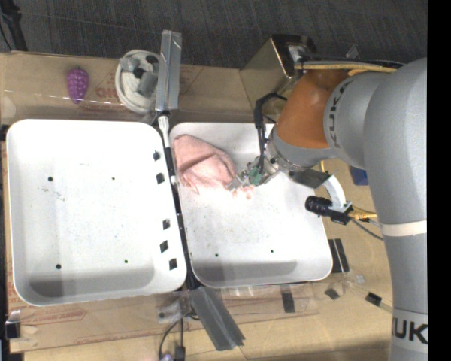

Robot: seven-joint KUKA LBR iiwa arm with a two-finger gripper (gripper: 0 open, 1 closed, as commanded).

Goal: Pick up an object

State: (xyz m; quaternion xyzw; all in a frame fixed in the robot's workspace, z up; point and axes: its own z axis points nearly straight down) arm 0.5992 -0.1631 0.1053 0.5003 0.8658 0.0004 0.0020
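Observation:
A crumpled pink cloth [201,162] lies in the upper left of the right bin [255,258], against the divider. My gripper [249,177] is down in that bin at the cloth's right edge, reaching in from the grey arm with its orange band [308,115]. A small pink bit shows right under the fingertips, but the wrist hides how the fingers stand and whether they hold it.
The left bin [83,269] sits beside the right one, past the black divider clips. On the bench behind the bins lie a purple grape-like toy [77,83] and a white roll with a metal bracket [139,77]. A black connector [323,206] sticks out at the arm's side.

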